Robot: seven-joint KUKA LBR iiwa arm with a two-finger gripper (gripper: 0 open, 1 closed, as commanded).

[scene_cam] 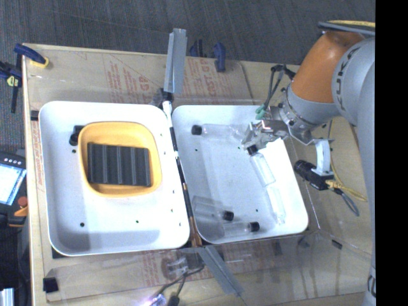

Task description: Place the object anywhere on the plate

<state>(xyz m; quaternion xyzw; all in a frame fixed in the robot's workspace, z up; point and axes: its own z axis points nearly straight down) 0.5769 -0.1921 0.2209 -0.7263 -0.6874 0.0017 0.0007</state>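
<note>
A black ridged object (119,164) lies on the yellow plate (118,131) in the left bin (57,222); the hand's (254,140) state is unclear.

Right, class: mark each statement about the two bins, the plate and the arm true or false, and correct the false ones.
1. The yellow plate lies in the left bin. True.
2. A dark ridged block rests on the plate. True.
3. The gripper hovers over the left bin. False: it is over the right bin.
4. The right bin holds a red ball. False: it holds clear plastic items.
</note>
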